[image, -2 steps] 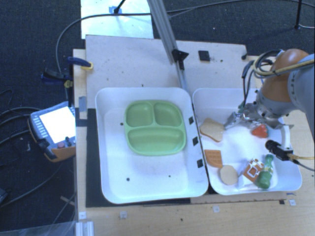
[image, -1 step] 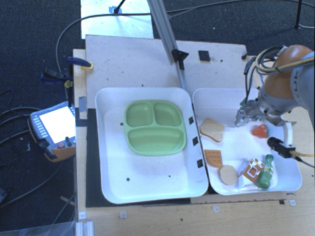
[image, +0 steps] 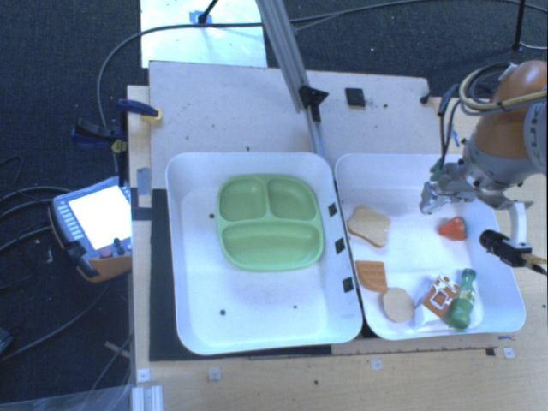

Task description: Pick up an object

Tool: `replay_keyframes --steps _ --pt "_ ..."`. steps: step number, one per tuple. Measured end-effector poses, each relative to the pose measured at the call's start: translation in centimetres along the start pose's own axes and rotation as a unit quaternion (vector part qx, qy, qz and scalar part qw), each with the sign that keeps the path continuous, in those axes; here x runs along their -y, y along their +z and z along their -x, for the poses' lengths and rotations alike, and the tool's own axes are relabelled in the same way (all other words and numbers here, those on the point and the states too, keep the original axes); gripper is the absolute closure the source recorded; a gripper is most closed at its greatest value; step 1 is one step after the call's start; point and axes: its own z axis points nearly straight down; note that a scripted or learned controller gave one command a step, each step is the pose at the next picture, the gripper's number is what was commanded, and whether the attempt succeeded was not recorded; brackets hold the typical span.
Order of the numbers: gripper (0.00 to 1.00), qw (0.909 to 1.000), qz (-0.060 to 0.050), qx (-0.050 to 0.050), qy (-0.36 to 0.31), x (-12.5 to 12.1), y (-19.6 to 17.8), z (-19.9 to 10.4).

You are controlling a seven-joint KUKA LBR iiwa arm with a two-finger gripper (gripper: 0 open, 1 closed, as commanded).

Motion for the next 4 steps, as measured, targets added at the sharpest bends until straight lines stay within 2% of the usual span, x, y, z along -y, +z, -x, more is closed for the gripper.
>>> replay_keyframes --steps 2,3,4 --pt "1.0 1.0 0.002 0.001 -0.001 -0.1 -12.9 0.5" --pt "1.0 1.0 -0.002 -0.001 -0.002 -0.2 -11.1 -4.6" --pt "1.0 1.0 -0.001 -0.001 -0.003 -0.3 -11.4 -9.5"
